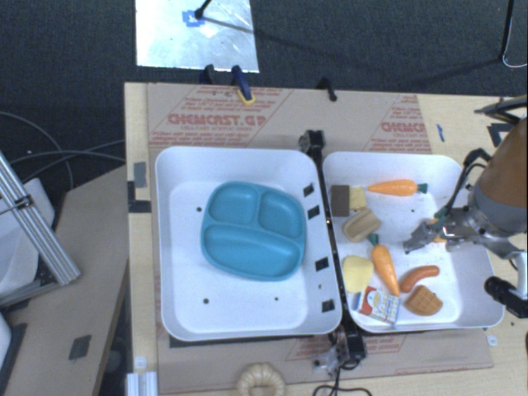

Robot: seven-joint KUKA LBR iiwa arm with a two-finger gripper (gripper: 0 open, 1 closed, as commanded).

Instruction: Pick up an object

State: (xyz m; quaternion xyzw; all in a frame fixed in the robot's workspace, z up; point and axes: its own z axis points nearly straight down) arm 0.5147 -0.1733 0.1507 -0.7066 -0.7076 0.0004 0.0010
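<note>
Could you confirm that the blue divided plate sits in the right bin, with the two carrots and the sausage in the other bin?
Not quite. The camera view shows the blue divided plate in the left bin, not the right one. The two carrots and the sausage do lie in the other bin, the right bin.

A blue divided plate [252, 230] lies in the left white bin [177, 221], roughly at its middle, on a table [272, 110] covered with printed brown cardboard. Beyond the table's far edge, a shiny square sheet [196, 23] rests on the dark carpet [371, 23], with a thin dark rod slanting across its upper part. Left of the table stands a lower beige surface [82, 254] bearing a silver metal rail [33, 229], with black cables [49, 151] trailing nearby.
</note>
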